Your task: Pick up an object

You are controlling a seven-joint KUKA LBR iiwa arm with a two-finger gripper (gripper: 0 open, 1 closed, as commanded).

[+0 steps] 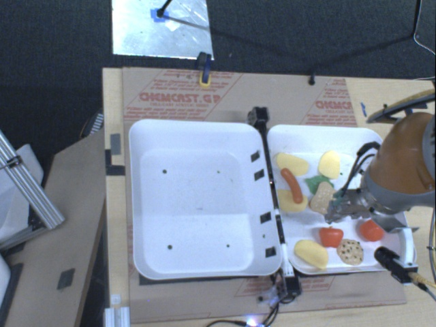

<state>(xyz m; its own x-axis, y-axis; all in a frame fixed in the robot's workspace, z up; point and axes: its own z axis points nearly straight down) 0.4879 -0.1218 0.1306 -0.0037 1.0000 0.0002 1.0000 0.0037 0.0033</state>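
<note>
The right bin holds several toy foods: a yellow piece, a second yellow piece, a red sausage, a green piece, a beige cracker-like block, a red tomato, another red item, a yellow lemon shape and a chocolate-chip cookie. My gripper hangs low over the middle of this bin, just right of the beige block and above the red tomato. The arm's wrist covers the fingertips.
The left bin lies beside the right one, with a black clip strip along the shared edge. A metal sheet rests on the floor at the back. Cardboard underlies both bins.
</note>
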